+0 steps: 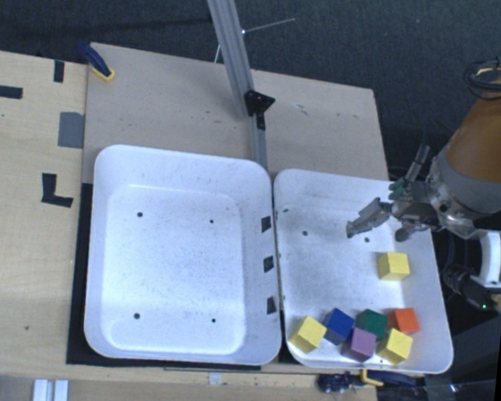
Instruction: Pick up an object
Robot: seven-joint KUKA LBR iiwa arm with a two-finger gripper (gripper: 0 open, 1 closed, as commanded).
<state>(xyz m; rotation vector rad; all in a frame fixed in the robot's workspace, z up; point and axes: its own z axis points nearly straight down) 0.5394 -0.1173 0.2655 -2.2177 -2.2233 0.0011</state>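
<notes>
while the tool (383, 221) hovers, blocks (357, 331) cluster below.

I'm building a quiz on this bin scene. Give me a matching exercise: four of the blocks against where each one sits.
Blocks:
1. blue block
2. orange block
3. purple block
4. lone yellow block

Places:
A. apart from the cluster, nearest the gripper
B. right end of the cluster's back row
C. cluster's near row, below the green block
D. left of the green block

Pairs: 1-D, 2-B, 3-C, 4-A

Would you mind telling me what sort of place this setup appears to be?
Probably a robotics lab grasping bench: a grey-and-orange arm reaches over two shallow white bins, the right one holding small coloured blocks.
</notes>
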